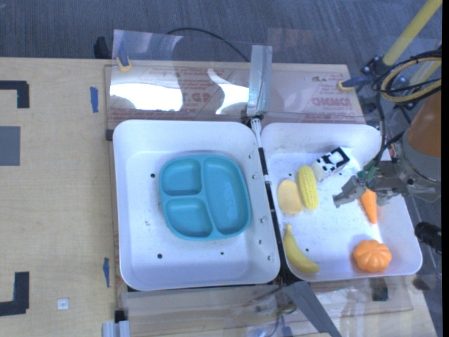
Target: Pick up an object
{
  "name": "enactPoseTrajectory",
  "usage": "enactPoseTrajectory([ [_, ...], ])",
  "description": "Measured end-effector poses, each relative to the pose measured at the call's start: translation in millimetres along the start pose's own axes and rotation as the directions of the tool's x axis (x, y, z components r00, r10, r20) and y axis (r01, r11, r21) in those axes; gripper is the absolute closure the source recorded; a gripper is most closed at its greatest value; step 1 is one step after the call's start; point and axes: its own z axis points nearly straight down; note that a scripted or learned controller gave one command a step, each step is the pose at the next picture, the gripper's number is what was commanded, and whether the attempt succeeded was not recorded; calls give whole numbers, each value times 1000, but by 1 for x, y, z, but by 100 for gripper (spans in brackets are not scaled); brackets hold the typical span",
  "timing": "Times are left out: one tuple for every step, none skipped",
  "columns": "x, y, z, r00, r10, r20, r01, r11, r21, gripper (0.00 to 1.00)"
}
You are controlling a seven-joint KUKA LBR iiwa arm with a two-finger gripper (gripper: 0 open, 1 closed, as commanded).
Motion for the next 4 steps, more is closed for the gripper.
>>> enactPoseTrajectory([
  [-54, 14, 86, 1000, -28, -1, 28, 1000, 7, 0],
  [-78, 5, 92, 988, 151, -2, -151, 988, 3, 0],
  [-55, 16, 76, 963, 269, 2, -269, 963, -9, 0],
  [-73, 29, 131, 981, 193, -3, -193, 981, -5, 0],
])
